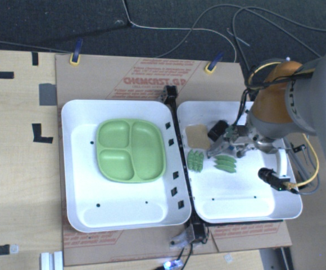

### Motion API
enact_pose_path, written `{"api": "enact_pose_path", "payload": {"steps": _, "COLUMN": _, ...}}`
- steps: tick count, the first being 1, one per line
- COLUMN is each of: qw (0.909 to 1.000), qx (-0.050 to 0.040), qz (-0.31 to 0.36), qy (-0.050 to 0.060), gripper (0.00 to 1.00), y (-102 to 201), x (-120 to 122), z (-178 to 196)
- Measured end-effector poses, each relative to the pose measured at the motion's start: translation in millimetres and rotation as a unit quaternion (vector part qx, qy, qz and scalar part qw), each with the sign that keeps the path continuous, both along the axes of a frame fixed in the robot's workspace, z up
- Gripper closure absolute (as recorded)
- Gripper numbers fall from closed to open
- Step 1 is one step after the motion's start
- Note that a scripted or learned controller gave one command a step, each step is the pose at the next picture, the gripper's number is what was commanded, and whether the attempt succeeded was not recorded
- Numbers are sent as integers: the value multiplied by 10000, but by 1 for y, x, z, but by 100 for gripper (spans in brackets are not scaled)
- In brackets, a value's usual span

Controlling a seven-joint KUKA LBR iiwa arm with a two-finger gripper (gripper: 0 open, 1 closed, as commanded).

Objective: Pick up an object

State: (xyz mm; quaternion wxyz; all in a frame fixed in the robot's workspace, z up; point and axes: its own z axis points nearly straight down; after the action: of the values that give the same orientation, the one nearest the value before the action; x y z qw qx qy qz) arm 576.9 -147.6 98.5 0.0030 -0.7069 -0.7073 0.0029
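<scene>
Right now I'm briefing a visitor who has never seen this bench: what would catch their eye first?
Probably the pale green divided plate, lying in the middle of the left bin. Next, the grey arm with its orange band reaching over the right bin, its gripper low among small green pieces near the dividing wall.

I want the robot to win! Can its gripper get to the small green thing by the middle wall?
Probably yes. The gripper sits low in the right bin, close to the small green thing, with bare bin floor between them.
</scene>
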Motion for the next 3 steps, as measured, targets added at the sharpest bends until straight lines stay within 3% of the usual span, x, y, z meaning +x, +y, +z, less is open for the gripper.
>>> {"api": "enact_pose_path", "payload": {"steps": 1, "qw": 10000, "qx": -1, "qz": 12, "qy": -24, "gripper": 100, "y": 1, "x": 2, "z": 14}}
{"api": "enact_pose_path", "payload": {"steps": 3, "qw": 10000, "qx": -10, "qz": 4, "qy": -73, "gripper": 100, "y": -6, "x": -2, "z": 137}}
